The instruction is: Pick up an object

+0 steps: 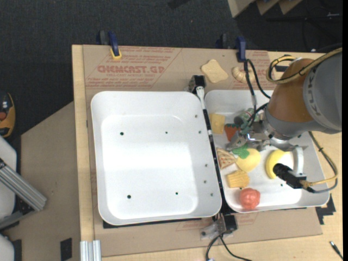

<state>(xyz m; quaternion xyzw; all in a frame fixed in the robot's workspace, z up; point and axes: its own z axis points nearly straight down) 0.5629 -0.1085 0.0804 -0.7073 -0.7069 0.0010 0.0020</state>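
Observation:
My gripper (pixel 242 137) hangs low over the left half of the right bin (pixel 312 199), among several toy foods. Right under and around it lie a red and green piece (pixel 233 130), a yellow-green pear (pixel 248 158) and a pizza slice (pixel 224 157). A yellow cheese block (pixel 217 123) sits by the bin's left wall. Further forward are a yellow lemon (pixel 273 162), a ridged yellow block (pixel 237 178) and a red tomato (pixel 249 198). The arm's grey wrist hides the bin's right middle.
The left bin (pixel 109 113) lies beside the right one, the two sharing a dividing rim. A tan bread piece (pixel 213 70) and a small pale item (pixel 237 73) rest on the board behind the right bin. Cables run along the arm.

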